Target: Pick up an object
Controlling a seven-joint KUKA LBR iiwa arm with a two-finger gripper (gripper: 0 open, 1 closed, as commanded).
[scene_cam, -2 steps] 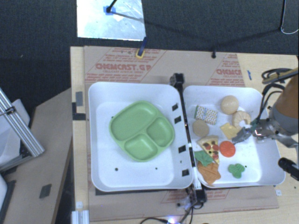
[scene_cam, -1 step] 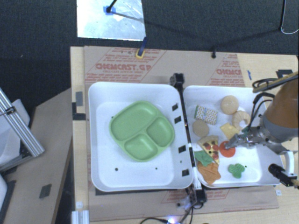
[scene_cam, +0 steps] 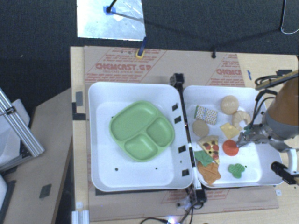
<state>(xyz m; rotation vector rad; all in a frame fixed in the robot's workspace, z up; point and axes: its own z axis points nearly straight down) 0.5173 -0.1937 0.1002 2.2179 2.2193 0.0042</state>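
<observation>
The right bin [scene_cam: 261, 178] holds several toy foods: a round tan bun [scene_cam: 229, 104], a pale shell-shaped piece [scene_cam: 241, 117], a yellow cheese wedge [scene_cam: 229, 130], a red tomato [scene_cam: 230, 147], a pizza slice [scene_cam: 210, 147], a green broccoli [scene_cam: 236, 170], a patterned wrapper [scene_cam: 206, 114], a tan cookie [scene_cam: 200, 128] and an orange and green piece [scene_cam: 207, 167]. My gripper [scene_cam: 242, 140] reaches in from the right and sits low right beside the tomato and just under the cheese wedge. Nothing shows between its fingers.
The left bin [scene_cam: 100, 171] holds a green sectioned plate [scene_cam: 141, 130]. A black hinge strip [scene_cam: 184, 129] runs between the two bins. The arm's body [scene_cam: 282, 115] covers the right bin's right side. Cardboard lies under both bins.
</observation>
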